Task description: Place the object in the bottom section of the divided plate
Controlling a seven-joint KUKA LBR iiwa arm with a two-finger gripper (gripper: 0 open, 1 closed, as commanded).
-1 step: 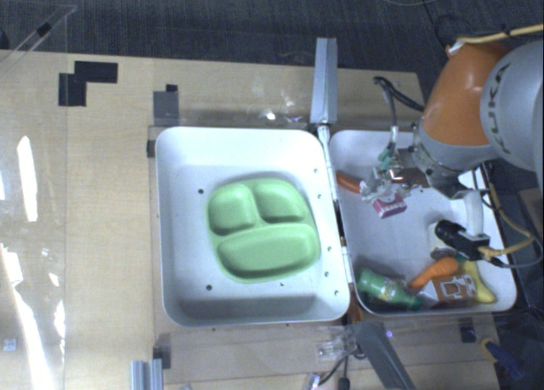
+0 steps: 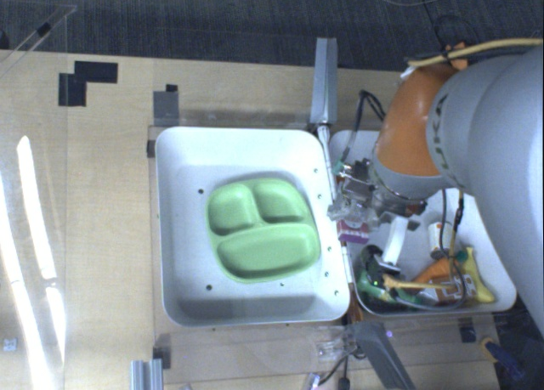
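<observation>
— What's on the left side of the bench?

— The left shallow white plastic bin (image 2: 174,235), and in it the pale green divided plate (image 2: 262,228). It lies flat near the bin's middle, two small sections on its far side and one wide section on its near side. All three sections look bare.

— And between the bins?

— A grey metal post (image 2: 324,82) stands at the far end of the gap. Just right of the left bin's right wall hangs the metal two-finger gripper (image 2: 350,210), low over the left edge of the right shallow white bin (image 2: 501,293).

— Is the claw open or closed?

— I cannot tell; it's a tangle of metal and cables from here. A small purple thing (image 2: 352,232) sits right under it, but whether it's held I can't say.

— So where's the object to be placed?

— Not on the plate. The right bin holds a pile of small items (image 2: 416,282) at its near end: something green, something orange, a yellow piece, a white strip. They overlap too much to sort out.

— And the arm?

— The grey arm with its orange band (image 2: 412,133) fills the right, reaching in above that bin.
</observation>
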